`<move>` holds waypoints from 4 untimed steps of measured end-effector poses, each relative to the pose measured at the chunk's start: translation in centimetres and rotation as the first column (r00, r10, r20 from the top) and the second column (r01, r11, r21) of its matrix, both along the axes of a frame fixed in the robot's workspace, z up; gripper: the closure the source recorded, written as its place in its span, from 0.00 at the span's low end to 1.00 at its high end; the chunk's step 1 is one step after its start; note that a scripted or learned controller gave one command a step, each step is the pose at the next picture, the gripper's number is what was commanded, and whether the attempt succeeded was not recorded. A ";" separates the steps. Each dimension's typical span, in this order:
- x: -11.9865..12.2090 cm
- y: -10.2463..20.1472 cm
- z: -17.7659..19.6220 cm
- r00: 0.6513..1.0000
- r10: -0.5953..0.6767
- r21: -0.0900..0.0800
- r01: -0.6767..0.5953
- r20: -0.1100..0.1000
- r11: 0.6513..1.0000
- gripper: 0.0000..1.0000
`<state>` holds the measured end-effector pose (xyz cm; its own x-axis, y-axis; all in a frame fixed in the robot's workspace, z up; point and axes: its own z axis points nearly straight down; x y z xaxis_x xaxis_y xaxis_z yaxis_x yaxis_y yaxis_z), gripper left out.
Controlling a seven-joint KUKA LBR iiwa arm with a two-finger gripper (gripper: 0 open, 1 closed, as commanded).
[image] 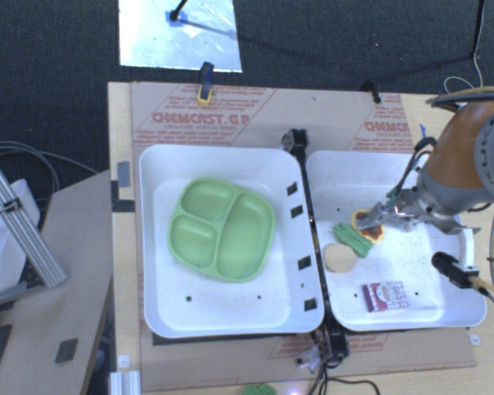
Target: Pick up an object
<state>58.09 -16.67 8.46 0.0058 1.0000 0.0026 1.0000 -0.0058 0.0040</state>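
The right bin [445,307] holds several small things. A green ridged piece [351,239] lies near its left wall, with a round tan disc [340,258] just below it. A small red and orange item [370,232] sits beside the green piece, partly hidden by the arm. A red and white packet [385,295] lies near the front rim. My gripper [379,216] is low in this bin, right above the red and orange item and beside the green piece. Nothing shows as lifted.
The left bin [160,167] bears a light green divided plate [222,229]. A black divider with clips [306,220] runs between the bins. The arm's grey and orange body [465,159] hangs over the right bin's right side, with a black part [449,270] below it.
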 end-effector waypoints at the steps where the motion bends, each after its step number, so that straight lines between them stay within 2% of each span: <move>1: 0.5 0.3 1.7 1.000 0.008 -0.002 -0.008 0.010 1.000 1.00; 2: 2.0 1.1 11.4 1.000 0.012 -0.006 -0.011 0.009 1.000 1.00; 3: 7.0 9.2 11.3 1.000 0.018 -0.003 -0.018 0.002 1.000 1.00; 4: 8.9 1.1 13.2 1.000 0.003 -0.006 -0.003 0.003 1.000 1.00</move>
